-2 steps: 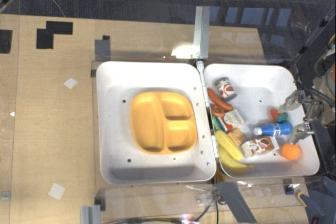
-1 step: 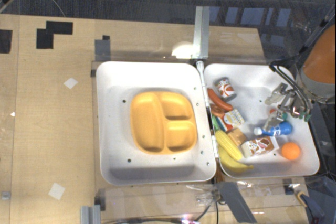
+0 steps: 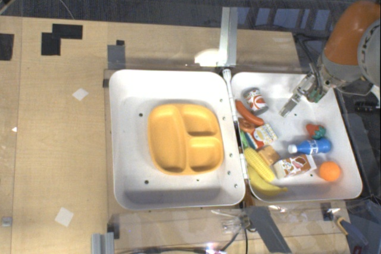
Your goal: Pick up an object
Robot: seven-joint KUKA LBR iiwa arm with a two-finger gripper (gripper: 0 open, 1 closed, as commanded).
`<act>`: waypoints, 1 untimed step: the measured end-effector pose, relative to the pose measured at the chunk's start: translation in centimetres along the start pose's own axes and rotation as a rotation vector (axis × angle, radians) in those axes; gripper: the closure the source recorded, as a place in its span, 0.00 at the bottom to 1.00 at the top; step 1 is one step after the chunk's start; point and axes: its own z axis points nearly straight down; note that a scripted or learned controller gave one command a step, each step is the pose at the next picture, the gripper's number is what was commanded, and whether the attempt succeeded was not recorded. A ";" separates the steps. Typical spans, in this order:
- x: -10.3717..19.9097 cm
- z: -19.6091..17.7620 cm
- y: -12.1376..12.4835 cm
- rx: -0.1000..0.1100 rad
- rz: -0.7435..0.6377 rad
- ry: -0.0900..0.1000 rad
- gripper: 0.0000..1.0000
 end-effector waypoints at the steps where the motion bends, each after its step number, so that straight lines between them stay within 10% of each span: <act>1: -0.3 2.5 -2.9 0.001 0.348 0.000 0.00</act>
